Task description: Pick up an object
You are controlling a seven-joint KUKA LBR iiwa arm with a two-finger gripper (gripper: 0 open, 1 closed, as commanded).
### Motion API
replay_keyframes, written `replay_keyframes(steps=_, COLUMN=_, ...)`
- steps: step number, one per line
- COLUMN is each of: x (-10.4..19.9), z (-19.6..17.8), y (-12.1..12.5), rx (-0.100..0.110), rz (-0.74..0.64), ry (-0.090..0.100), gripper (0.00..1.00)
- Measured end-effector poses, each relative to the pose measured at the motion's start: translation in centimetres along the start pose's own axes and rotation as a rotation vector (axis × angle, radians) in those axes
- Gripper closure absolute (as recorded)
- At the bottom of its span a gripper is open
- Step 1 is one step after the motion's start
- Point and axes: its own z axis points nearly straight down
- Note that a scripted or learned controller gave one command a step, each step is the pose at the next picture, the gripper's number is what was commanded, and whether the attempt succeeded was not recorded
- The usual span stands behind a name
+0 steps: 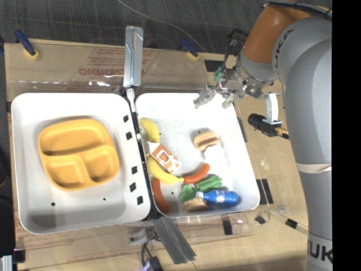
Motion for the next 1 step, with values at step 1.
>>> replay_keyframes(steps=1, x=-0.44, z=11.25, y=-1.84, rx=-0.002, rz=0.005, ry=-0.001, gripper=0.00)
